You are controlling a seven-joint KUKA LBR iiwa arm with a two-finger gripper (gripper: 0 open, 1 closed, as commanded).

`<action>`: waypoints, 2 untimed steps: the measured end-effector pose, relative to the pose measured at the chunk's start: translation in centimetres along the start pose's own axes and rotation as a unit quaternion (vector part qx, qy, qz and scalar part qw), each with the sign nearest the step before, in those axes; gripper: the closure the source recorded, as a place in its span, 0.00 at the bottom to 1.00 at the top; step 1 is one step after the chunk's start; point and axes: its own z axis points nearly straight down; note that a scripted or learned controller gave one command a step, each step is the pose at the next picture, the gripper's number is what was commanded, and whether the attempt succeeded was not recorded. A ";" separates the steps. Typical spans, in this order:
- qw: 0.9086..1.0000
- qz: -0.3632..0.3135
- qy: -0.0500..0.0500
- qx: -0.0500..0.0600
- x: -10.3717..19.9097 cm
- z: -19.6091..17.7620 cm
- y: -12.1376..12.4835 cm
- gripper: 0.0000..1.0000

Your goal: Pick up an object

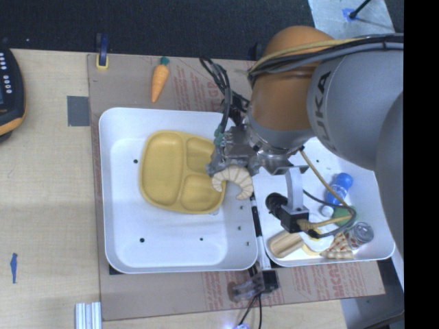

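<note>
- The gripper (232,164) is down at the left bin's (116,184) right edge, right over a croissant (233,178).
- The croissant sits against the yellow divided plate (171,173), just under the wrist.
- Claw state? I cannot tell; the wrist hides it.
- Looks like the grasp step, a grip not confirmed.
- Next up: a clean, straight lift, clear of the plate's rim.

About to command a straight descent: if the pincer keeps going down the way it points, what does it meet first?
Most likely the croissant directly under the pincer, at the right rim of the yellow divided plate. Depth is hard to judge from this slanted view.
</note>
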 end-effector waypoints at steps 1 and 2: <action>1.000 0.007 0.001 -0.006 -4.9 -6.4 -4.6 1.00; 1.000 0.002 -0.001 -0.004 -2.8 1.3 8.1 1.00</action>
